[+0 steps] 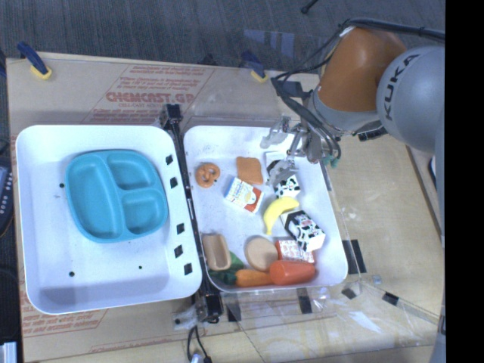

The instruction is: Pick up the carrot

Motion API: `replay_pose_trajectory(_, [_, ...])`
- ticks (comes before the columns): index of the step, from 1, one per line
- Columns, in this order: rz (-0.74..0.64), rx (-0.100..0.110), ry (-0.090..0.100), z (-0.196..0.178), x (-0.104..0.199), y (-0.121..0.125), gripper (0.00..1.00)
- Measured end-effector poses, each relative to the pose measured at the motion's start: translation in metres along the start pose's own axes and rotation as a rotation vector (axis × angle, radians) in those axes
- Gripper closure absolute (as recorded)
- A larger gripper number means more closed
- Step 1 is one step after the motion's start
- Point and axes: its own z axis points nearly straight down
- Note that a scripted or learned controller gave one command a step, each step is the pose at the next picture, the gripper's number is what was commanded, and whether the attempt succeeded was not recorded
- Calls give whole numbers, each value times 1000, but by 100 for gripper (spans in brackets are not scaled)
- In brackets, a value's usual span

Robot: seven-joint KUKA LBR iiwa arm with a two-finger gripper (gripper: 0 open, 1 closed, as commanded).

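Observation:
The carrot (253, 278) is orange with a green top and lies along the front wall of the right bin (227, 138). It sits between a small bun (216, 251) and a red oblong piece (293, 272). My gripper (291, 153) hangs over the back right part of that bin, just above a black-and-white cow-patterned item (286, 186). It is well behind the carrot and nothing of the carrot is near it.
The right bin also holds a pretzel (208, 174), a toast slice (248, 169), a juice carton (243, 194), a banana (278, 212), a cow-patterned carton (305, 231) and a round tan piece (261, 252). The left bin (45, 278) holds a blue divided tray (117, 195).

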Motion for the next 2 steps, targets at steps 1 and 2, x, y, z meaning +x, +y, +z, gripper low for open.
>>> replay_pose_trajectory(1, [134, -6, 12, 10, 37, 87, 0])
replay_pose_trajectory(2, [154, -4, 20, 80, 22, 72, 0])
